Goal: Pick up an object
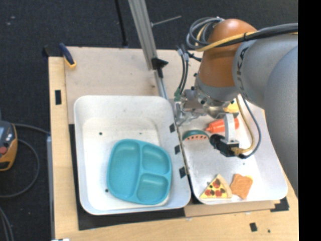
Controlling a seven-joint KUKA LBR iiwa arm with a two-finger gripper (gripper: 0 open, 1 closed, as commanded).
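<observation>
My gripper [193,115]: low over right bin [271,185], near its left wall; opening and grasp cannot be told.
Left bin [90,109]: teal plate [139,171].
Right bin front: pizza slice [216,188].

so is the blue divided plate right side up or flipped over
Right side up: the blue plate lies flat in the left bin, and its three compartments face up with raised dividers showing.

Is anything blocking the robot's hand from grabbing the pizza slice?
Nothing visible does. The pizza slice lies in the open at the right bin's near edge, beside an orange cracker. The gripper is farther back.
</observation>
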